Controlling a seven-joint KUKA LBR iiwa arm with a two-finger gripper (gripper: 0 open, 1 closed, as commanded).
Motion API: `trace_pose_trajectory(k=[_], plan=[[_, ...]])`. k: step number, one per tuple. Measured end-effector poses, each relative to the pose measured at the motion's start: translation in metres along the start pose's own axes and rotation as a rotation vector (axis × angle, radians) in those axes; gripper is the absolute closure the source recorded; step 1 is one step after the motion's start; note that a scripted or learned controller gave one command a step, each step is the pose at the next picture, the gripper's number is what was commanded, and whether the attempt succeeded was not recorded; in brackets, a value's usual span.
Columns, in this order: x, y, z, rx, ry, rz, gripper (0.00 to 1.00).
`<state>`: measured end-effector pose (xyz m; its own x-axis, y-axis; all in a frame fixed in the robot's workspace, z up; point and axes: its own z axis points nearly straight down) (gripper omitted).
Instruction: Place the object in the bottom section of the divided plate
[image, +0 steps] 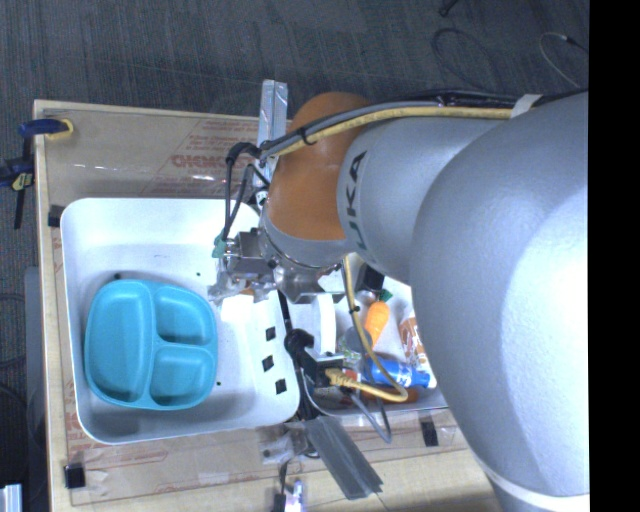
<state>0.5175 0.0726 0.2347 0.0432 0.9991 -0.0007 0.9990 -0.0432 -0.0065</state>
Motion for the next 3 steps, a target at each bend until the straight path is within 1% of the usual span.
trace_pose_trajectory(k=[1, 2, 3], plan=[[0.103, 0.008, 0.053, 0.001, -0.001, -0.122, 1.00], [0.140, -0.041, -0.008, -0.004, -0.001, -0.435, 1.00], [0.139, -0.041, -0.008, -0.004, -0.001, -0.435, 0.00]])
